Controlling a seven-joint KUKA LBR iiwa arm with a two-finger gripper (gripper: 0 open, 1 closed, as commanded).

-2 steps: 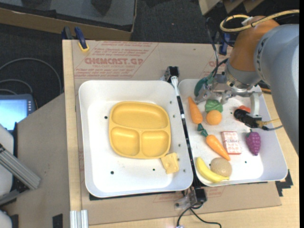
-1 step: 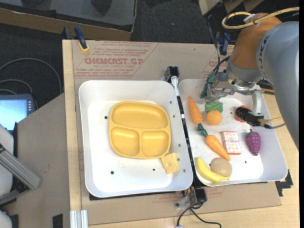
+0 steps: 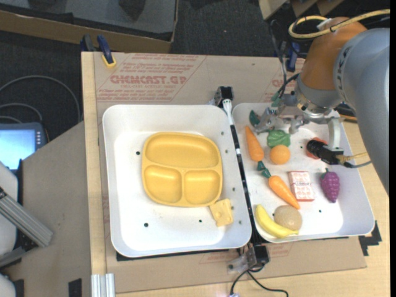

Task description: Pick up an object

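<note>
My gripper [image 3: 279, 121] hangs low at the back of the right bin [image 3: 357, 210], right above a green vegetable [image 3: 278, 137]; whether they touch is unclear. An orange [image 3: 279, 154] lies just in front of the green vegetable. A carrot [image 3: 254, 144] rests to the left, along the bin's wall. Further forward are a second carrot [image 3: 283, 192], a small pink and white box [image 3: 302, 185] and a bunch of purple grapes [image 3: 330, 185]. A banana [image 3: 269, 224] and a brown potato [image 3: 287, 217] sit at the front edge.
The left bin [image 3: 112, 166] holds a yellow divided plate [image 3: 182, 169] with a piece of yellow cheese [image 3: 221, 211] by its front right corner. The grey arm comes in from the upper right over the right bin's back corner.
</note>
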